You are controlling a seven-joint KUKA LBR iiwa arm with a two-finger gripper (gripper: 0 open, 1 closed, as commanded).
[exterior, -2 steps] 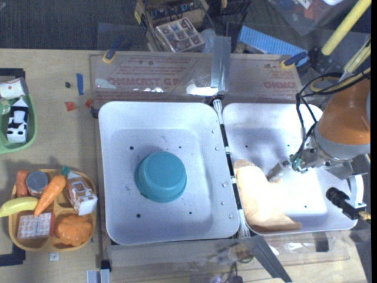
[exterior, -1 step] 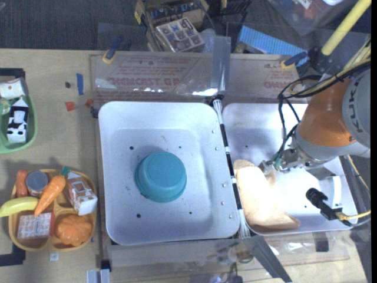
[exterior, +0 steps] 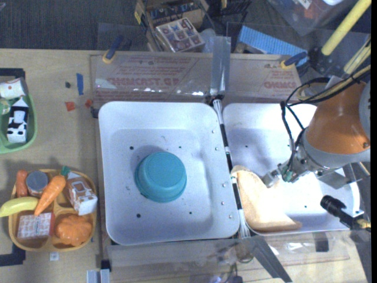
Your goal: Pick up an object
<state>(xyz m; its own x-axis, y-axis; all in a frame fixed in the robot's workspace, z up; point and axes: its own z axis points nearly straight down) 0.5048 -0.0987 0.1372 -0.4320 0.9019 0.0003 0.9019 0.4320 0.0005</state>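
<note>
The gripper [exterior: 281,174] is low in the right bin [exterior: 259,128], just beside the tan bread slice [exterior: 259,204]. I cannot tell its state. The teal bowl [exterior: 161,176] lies upside down in the left bin [exterior: 118,128]

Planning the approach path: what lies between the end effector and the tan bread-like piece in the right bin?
In the camera view, a short stretch of bare white bin floor separates the end effector from the tan piece.

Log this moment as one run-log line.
arm: over right bin | pincer: beside tan bread-like piece | grasp: unconfirmed | left bin: teal bowl upside down
</note>
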